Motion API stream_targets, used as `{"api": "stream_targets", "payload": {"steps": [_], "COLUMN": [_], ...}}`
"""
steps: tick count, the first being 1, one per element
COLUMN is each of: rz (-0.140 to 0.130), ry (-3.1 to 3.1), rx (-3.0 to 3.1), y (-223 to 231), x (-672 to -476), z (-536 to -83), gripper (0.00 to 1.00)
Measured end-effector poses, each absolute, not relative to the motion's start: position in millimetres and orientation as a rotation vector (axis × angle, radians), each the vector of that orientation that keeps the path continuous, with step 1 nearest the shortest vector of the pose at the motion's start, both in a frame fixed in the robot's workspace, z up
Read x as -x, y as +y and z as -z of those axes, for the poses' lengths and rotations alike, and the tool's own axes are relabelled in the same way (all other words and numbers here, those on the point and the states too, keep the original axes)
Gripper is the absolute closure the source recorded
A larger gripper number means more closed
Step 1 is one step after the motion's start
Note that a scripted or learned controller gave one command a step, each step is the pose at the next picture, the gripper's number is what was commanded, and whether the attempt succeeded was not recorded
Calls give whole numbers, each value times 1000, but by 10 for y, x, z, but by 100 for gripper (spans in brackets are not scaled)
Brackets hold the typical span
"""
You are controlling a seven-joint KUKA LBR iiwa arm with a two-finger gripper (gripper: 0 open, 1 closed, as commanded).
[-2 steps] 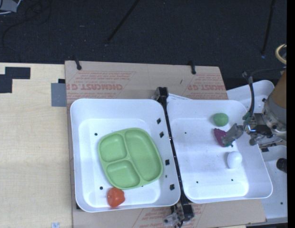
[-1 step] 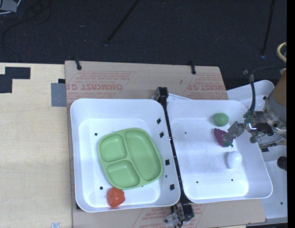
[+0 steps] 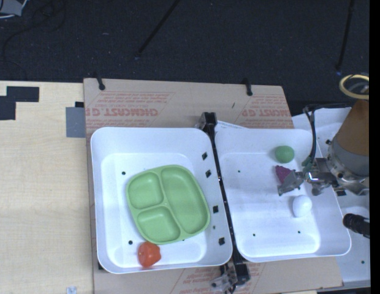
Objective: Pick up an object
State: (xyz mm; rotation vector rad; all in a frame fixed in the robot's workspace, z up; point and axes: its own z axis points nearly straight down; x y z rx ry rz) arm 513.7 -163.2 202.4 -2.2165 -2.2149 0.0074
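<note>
Where the arm enters from the right of the camera view, its grey wrist with the orange band [image 3: 360, 127] sits over the right-hand edge of the right shallow white plastic bin [image 3: 263, 250]. The two-finger metal gripper [image 3: 292, 183] extends leftward from that wrist, low over the bin floor. Its fingers are small and partly blurred at this angle, so whether they stand apart or together cannot be determined, and nothing is visibly lodged between them.

Three objects lie in the right bin, all near the gripper:
- a small round green ball [image 3: 284, 154], toward the bin's far wall, above the gripper in the view;
- a small magenta, roughly triangular piece [image 3: 282, 174], just beside the gripper tip and possibly touching it;
- a small white egg-shaped object [image 3: 301, 206], on the bin floor just below the gripper, apart from it.

The left shallow white plastic bin [image 3: 110, 164] holds a light green plastic plate with three compartments [image 3: 168, 204], lying flat and turned at a slant. A small red-orange rounded object [image 3: 149, 254] rests near the front wall of that bin, just beside the plate's lower edge.

Both bins sit side by side on a sheet of brown printed cardboard [image 3: 178, 106], with a black divider strip [image 3: 217, 188] running between them. To the left is a pale wooden bench surface [image 3: 37, 195].
</note>
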Motion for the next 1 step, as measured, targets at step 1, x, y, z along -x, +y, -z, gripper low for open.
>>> {"api": "stream_targets", "payload": {"steps": [1], "rz": [-7], "ry": [-2215], "rx": [2217], "y": [-1703], "x": [-5077], "z": [-1533], "gripper": [0]}}
